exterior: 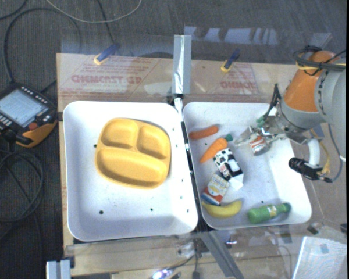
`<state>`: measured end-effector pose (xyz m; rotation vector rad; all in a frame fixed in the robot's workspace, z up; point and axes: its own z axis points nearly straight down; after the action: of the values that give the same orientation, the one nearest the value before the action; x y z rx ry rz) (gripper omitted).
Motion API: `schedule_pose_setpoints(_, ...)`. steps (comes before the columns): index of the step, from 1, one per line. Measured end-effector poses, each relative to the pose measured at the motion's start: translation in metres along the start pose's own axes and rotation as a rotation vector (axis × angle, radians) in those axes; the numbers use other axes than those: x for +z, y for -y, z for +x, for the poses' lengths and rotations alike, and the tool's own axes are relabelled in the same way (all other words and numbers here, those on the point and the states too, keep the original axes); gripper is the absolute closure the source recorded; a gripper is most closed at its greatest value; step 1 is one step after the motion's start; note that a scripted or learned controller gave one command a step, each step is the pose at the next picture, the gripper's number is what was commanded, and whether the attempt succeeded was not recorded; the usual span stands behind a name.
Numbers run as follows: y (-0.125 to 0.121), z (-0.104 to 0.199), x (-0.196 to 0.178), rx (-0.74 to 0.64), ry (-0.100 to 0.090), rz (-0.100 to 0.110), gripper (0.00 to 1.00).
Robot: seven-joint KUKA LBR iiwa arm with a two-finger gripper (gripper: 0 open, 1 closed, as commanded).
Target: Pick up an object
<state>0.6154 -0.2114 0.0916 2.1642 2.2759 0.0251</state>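
The right bin (295,186) holds a long carrot (203,132), a shorter carrot (213,150), a black-and-white carton (228,164), a small orange-and-white carton (218,188), a banana (222,208) and a green bottle (269,212). My gripper (257,137) hangs over the bin's upper right part, to the right of the carrots. A small red-and-white object (260,147) lies right at its tip; whether it is gripped is unclear. The grey arm with its orange band (305,92) comes in from the right.
The left bin (81,214) carries a yellow divided plate (134,153). A metal post (181,63) stands behind the seam between the bins. A teach pendant (20,115) and cables lie on the floor to the left.
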Motion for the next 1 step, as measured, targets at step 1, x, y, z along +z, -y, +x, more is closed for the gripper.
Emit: schedule_pose_setpoints(1,0.0013,-0.0066,-0.0098,0.005,0.012,-0.004,1.00)
